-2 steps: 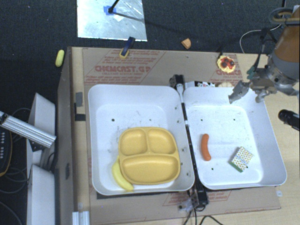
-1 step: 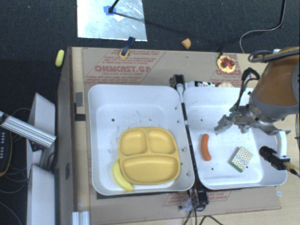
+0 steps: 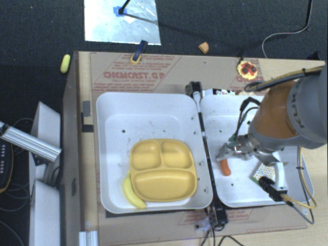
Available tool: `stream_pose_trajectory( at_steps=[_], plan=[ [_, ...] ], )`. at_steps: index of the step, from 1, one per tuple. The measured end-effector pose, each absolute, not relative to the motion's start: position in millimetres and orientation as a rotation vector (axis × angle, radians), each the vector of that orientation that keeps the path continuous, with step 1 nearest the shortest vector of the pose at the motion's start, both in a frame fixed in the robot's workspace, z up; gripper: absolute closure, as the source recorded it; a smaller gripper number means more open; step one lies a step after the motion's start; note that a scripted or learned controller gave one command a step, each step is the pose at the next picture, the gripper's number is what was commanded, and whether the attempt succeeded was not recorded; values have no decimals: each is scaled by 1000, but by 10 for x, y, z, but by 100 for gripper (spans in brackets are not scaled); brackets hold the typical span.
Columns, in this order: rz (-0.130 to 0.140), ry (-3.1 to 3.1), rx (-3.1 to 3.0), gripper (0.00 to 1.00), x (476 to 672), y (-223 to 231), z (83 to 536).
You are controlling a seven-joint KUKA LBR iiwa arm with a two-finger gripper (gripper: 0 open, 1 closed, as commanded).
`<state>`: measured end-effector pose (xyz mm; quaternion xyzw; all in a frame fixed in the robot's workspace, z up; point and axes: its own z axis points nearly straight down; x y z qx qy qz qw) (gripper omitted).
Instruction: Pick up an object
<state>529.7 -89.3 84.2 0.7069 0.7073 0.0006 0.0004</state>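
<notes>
Nearest me, I see the yellow divided plate point(image 3: 163, 176) filling the front of the left bin point(image 3: 113, 117), a banana point(image 3: 131, 195) wedged against its front-left edge near the bin wall. The back half of that bin is open. In the right bin point(image 3: 225, 122), the gripper point(image 3: 229, 152) hangs just above a small orange carrot-like piece point(image 3: 224, 167) near the centre divider; I cannot tell its opening.
</notes>
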Motion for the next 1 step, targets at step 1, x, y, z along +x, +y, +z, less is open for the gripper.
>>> stream_pose_trajectory(
  at_steps=[1],
  plan=[
    [4,2222,2219,100,5302,-895,945]
  ],
)
